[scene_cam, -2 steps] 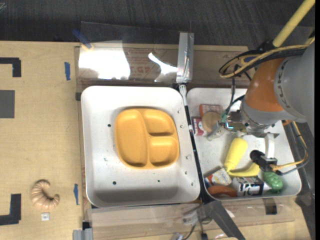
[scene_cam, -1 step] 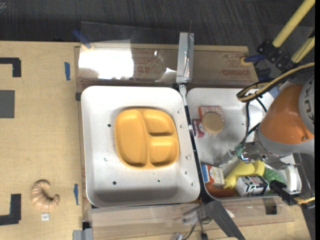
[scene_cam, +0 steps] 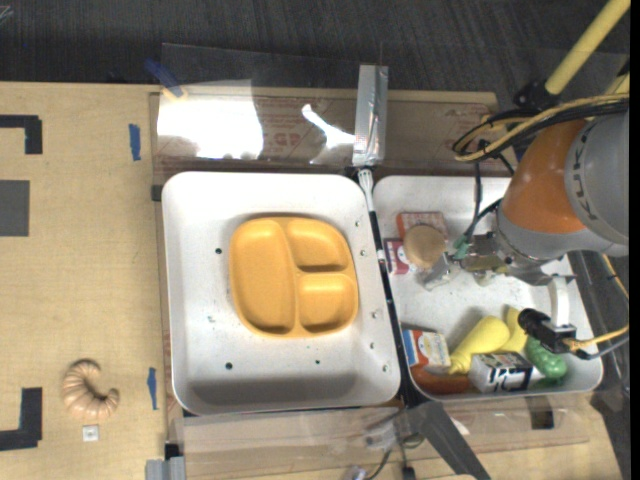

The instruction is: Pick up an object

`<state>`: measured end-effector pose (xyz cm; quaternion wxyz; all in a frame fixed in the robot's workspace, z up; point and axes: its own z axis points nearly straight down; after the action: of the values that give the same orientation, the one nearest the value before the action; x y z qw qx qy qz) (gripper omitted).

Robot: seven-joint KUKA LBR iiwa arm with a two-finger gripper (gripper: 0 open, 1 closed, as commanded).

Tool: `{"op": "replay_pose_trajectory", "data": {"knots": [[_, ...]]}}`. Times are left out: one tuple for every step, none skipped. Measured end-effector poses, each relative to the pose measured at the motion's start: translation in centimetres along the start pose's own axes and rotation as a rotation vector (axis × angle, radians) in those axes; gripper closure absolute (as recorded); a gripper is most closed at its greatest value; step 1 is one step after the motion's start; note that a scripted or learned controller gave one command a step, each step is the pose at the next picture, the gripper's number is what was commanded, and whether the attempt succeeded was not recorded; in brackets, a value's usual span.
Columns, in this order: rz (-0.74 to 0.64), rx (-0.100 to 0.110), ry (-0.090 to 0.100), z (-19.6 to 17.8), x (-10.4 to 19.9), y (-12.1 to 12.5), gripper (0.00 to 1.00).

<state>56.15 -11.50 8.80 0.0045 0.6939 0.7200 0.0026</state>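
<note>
My gripper point(scene_cam: 443, 259) reaches from the right into the right bin point(scene_cam: 480, 190), at its upper left part. Its tip sits against a tan round object point(scene_cam: 424, 241), which lies over a red and white packet point(scene_cam: 405, 230). I cannot see whether the tan object is gripped. Further down the same bin lie a yellow object point(scene_cam: 484, 336), a green object point(scene_cam: 547, 359), a small dark carton point(scene_cam: 503, 373) and a red and white box point(scene_cam: 430, 353).
The left bin point(scene_cam: 190, 298) holds a yellow divided plate point(scene_cam: 293, 273). A tan curled object point(scene_cam: 90, 389) lies on the bench at lower left, outside the bins. Cables point(scene_cam: 510, 128) loop above the arm's orange band point(scene_cam: 540, 183).
</note>
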Motion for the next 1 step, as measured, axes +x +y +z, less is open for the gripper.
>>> {"op": "replay_pose_trajectory", "data": {"knots": [[-0.193,0.006,0.002,0.2,-0.2,8.24,0.0]]}}
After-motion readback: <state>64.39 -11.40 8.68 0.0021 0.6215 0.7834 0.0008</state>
